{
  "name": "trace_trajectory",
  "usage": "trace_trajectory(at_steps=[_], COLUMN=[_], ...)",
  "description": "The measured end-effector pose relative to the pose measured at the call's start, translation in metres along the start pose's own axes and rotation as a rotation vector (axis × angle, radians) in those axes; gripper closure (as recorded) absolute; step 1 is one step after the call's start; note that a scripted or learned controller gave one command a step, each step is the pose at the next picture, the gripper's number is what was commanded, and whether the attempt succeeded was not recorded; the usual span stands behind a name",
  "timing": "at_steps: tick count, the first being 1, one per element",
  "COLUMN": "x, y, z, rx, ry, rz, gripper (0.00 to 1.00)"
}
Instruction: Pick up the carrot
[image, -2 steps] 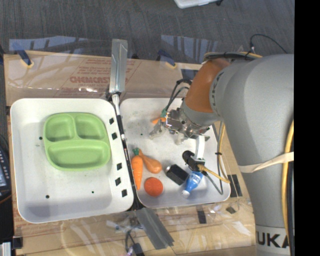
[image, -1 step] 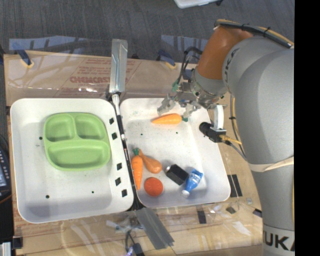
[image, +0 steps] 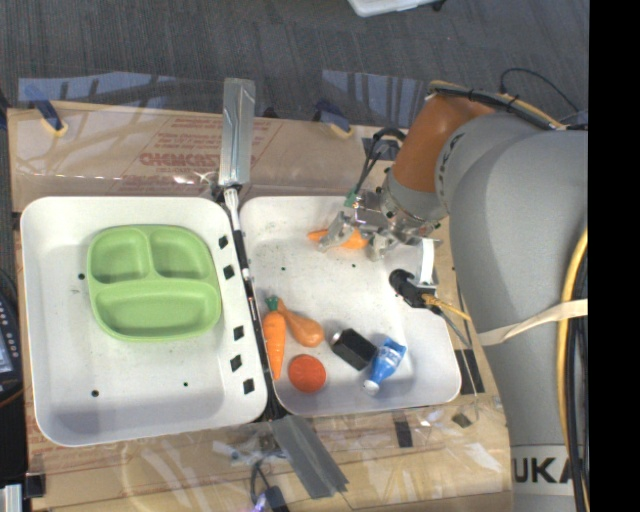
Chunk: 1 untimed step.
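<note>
The carrot (image: 274, 342), orange with a small green top, lies lengthwise against the left wall of the right bin (image: 300, 215), near the front. My gripper (image: 352, 230) is low over the back of that bin, well away from the carrot. It sits right at a small orange piece (image: 330, 238) that pokes out to its left. The gripper body hides how that piece is met.
Beside the carrot lie an orange pear-shaped toy (image: 304, 328), a red-orange ball (image: 307, 372), a black block (image: 352, 348) and a blue-and-white bottle (image: 385, 364). The left bin (image: 60, 330) holds a green divided plate (image: 155, 280). My arm covers the right bin's right side.
</note>
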<state>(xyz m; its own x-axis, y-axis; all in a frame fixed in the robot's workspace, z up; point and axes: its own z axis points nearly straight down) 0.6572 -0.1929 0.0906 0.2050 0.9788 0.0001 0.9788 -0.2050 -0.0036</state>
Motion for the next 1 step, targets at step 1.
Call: trace_trajectory(at_steps=[1], x=[-0.003], y=[0.0001], z=[-0.0535], rx=[-0.001], ry=[0.0], rz=[0.21], gripper=[0.0])
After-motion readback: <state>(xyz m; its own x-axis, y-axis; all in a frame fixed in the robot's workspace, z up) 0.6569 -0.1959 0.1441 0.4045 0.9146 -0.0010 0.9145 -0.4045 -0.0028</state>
